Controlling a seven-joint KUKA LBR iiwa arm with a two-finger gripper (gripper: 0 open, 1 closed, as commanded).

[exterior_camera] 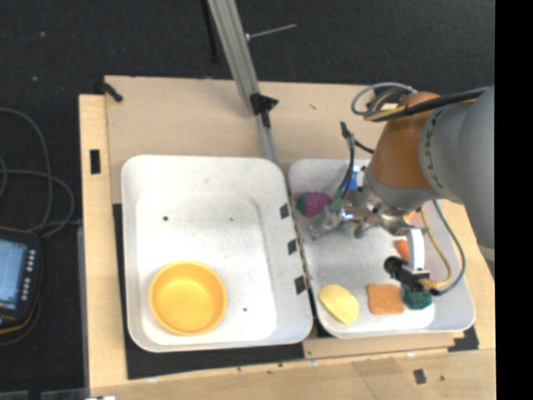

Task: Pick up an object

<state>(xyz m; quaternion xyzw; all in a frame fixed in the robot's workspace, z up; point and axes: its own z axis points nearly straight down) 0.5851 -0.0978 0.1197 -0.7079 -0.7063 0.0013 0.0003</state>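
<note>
Whether the jaws were open or closed could not be told, since the gripper (326, 220) was seen only as a blurred metallic cluster under the wrist. It was placed low in the right bin (333, 173), close to the bin's left wall, just below and beside a magenta and green object (314, 202) at the bin's ten o'clock. Contact between the two could not be judged, and nothing was seen to be held.

Other objects were spread along the right bin's lower edge. A pale yellow oval object (339, 303) was seen at seven o'clock, an orange block (384, 299) just beside it at six o'clock, and a dark green object (417, 299) at five o'clock, next to the block. A small orange piece (402, 247) was seen at three o'clock, partly hidden by cables and a black and white fitting on the arm.

The grey arm with its orange band (400, 152) was extended over the right bin from two o'clock.

In the left bin (208, 173), a yellow bowl (188, 297) was resting upright at seven o'clock. A slanted metal rail (236, 44) was seen above the bins at twelve o'clock, and a dark handheld device with a screen (15, 279) at the far nine o'clock edge. No readable writing or brand was made out anywhere.
</note>
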